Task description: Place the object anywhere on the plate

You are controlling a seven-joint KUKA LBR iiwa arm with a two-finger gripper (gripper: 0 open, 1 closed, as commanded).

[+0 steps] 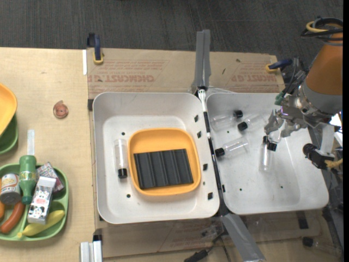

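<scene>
An orange plate (163, 135) lies in the left bin (101, 162), and a dark ridged block (163, 168) rests on it. Just left of the plate, on the bin floor, lies a clear vial with a black cap (120, 157). In the right bin (283, 196) lie more capped clear vials: one at the back (226, 117), one near the divider (233, 146), and one further right (265, 156). My gripper (277, 129) hangs over the right bin's back right part, directly above that last vial's black cap.
A green tray of toy food (34, 202) and a yellow bowl (5, 112) sit on the wooden bench at far left, with a small pink disc (61, 110) nearby. Clamps (96, 48) hold the cardboard behind the bins. A metal divider (203, 59) runs between them.
</scene>
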